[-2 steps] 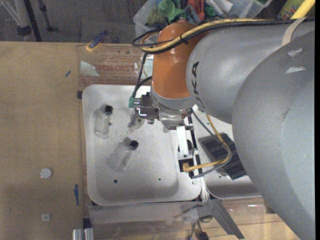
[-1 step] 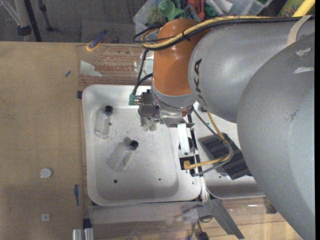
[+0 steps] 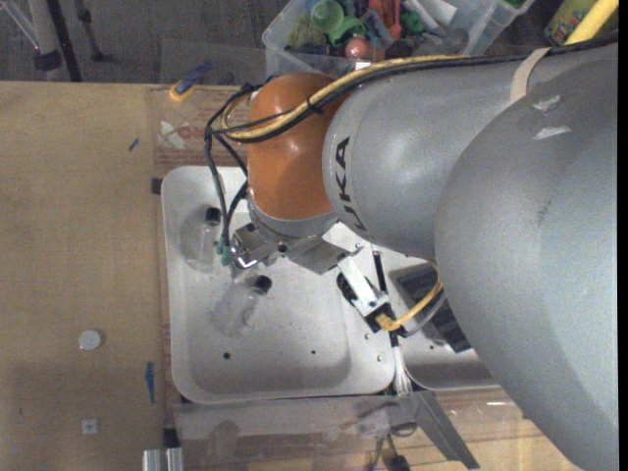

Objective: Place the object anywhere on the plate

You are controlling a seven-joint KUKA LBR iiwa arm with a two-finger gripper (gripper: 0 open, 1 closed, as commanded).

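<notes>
Even, fairly bright light is falling from above, glaring softly off the grey arm (image 3: 491, 214) and washing out the white bin (image 3: 285, 361). Faint shadows are lying on the worktop (image 3: 69, 243); the picture is looking slightly soft and grainy.

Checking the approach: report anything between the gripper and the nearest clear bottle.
Nothing visible does. The gripper hangs next to the clear bottle on the white bin floor; a second clear bottle lies apart, toward the bin's left wall.

A wooden bench (image 3: 69, 214) bears a white bin (image 3: 285, 361) and a small disc (image 3: 89, 340).
</notes>
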